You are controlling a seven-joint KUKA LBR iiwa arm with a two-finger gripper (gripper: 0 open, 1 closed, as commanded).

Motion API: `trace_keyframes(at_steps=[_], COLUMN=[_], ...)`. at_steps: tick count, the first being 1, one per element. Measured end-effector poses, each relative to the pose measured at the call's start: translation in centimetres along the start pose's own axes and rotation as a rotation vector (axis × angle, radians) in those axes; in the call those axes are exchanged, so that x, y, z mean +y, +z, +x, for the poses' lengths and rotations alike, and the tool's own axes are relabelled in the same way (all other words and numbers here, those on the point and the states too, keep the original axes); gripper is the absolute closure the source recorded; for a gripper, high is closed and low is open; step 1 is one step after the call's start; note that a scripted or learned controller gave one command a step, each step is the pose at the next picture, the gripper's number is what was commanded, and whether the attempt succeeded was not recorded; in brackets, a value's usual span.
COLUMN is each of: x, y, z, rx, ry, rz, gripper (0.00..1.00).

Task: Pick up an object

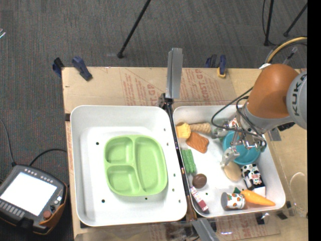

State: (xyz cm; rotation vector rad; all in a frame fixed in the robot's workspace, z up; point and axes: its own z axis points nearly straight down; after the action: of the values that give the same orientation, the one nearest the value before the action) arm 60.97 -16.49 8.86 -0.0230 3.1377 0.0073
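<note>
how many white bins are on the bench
2. The left bin holds a green tray; the right bin holds the toys, with the arm's gripper over it.

1. A brown cardboard-covered surface (125,87) carries two shallow white plastic bins side by side.
2. The left white bin (83,134) holds a light green three-compartment plastic tray (135,165), lying flat near its middle.
3. Blue clamps (80,68) grip the surface's far edge.
4. A grey handheld control pendant with a pale screen (31,195) lies on the dark carpeted floor (75,24), lower left.
5. Black tripod legs (136,23) stand on the carpet beyond.
</note>
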Motion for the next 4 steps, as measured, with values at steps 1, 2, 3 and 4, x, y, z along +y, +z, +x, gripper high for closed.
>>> trace_keyframes(at_steps=[1,2,3,4], x=[-0.4,-1.0,-3.5,-2.9], y=[0.3,0.2,0.3,0.2], z=[9.5,3.3,7.5,6.5], rx=[0.010,0.002,0.008,0.006], ry=[-0.110,-0.079,-0.159,-0.332], rz=[-0.008,-0.028,-0.005,-0.001], gripper=[0.00,0.00,0.00,0.00])
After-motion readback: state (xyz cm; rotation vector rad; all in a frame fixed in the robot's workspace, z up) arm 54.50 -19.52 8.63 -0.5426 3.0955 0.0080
